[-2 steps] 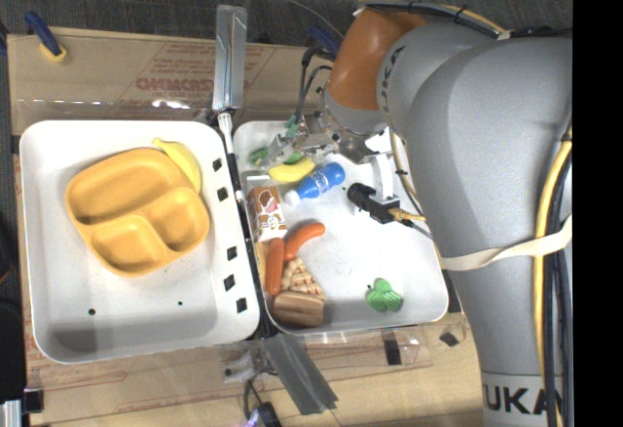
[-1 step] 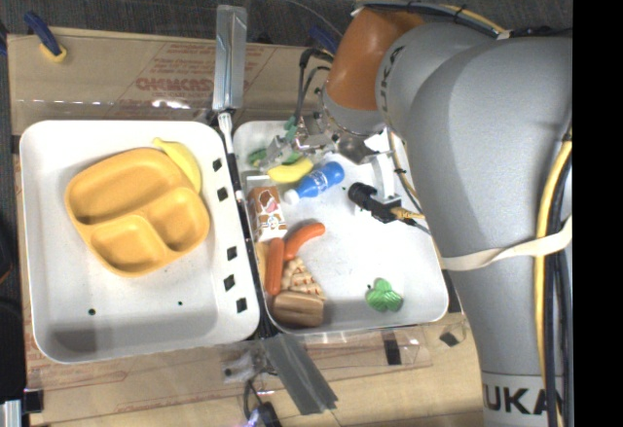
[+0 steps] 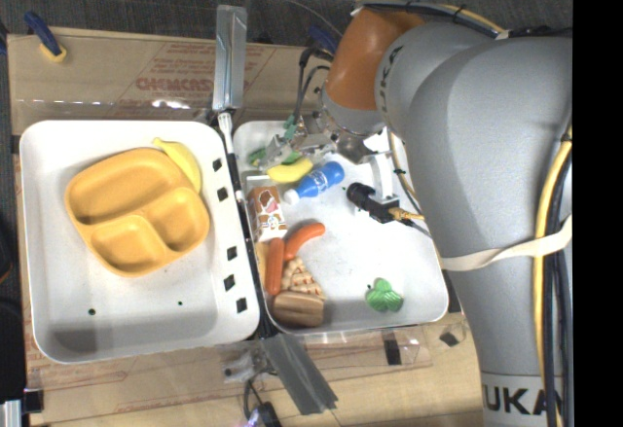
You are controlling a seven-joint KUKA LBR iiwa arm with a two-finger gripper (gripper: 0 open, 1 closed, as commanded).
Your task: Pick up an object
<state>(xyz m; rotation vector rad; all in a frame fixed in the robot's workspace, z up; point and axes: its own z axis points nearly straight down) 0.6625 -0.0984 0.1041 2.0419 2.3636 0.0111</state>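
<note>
Looms largest at the right of the frame: grey arm (image 3: 506,172), base lettered "UKA" at lower right, orange band (image 3: 355,60) bent down over the right bin (image 3: 428,303). Reaches toward that bin's upper left corner, gripper (image 3: 310,135) low above a yellow piece (image 3: 290,169) and a blue bottle (image 3: 319,180); cannot tell whether spread or pinching anything. Crowds toys along the bin's left wall: labelled packet (image 3: 268,211), print unreadable, orange sausage (image 3: 302,236), brown bread (image 3: 297,308). Sits apart, lower right: green toy (image 3: 384,297). Holds a yellow divided tray (image 3: 136,211) in the left bin (image 3: 58,318). Shows faint red print on cardboard (image 3: 127,65) lining the worktop, illegible.
</note>
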